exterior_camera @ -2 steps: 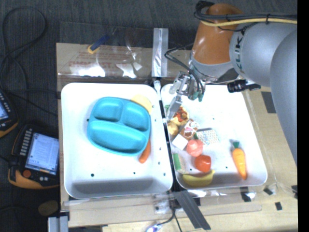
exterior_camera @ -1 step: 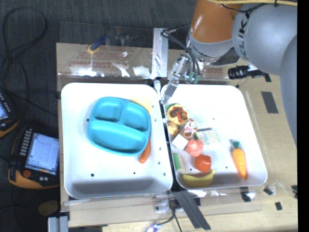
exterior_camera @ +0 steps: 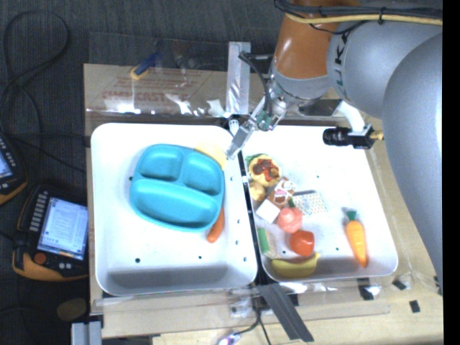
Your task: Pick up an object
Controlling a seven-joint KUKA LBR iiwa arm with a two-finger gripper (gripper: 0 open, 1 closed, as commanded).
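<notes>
White plastic forms both shallow bins: the left bin (exterior_camera: 108, 264) and the right bin (exterior_camera: 381, 214) sit side by side on the bench, touching along a shared middle wall.

A blue divided tray (exterior_camera: 176, 185) lies upside-up in the left bin, tilted a little, with three compartments. A yellow piece (exterior_camera: 210, 152) peeks out from behind the tray's far right corner, and an orange carrot-like piece (exterior_camera: 216, 227) lies against its near right edge.

The grey arm (exterior_camera: 402, 70), with its orange band (exterior_camera: 305, 42), reaches in from the right. Its gripper (exterior_camera: 239, 139) hangs over the far end of the wall between the two bins, slanting down and to the left. Nothing can be seen between its fingers, and whether they are spread or closed cannot be told.

The right bin holds a cluster of toy food along its left side: a pizza slice (exterior_camera: 264, 168), a white cube (exterior_camera: 267, 211), a pink ball (exterior_camera: 290, 219), a red tomato (exterior_camera: 302, 242), a banana (exterior_camera: 295, 266) at the near edge, and a silver grater-like piece (exterior_camera: 310, 204). A toy carrot (exterior_camera: 356, 239) with a green top lies apart, near the right wall. All of these rest in the bin, below and to the right of the gripper.

A handheld control pad (exterior_camera: 54, 232) lies on the floor left of the bench.
</notes>
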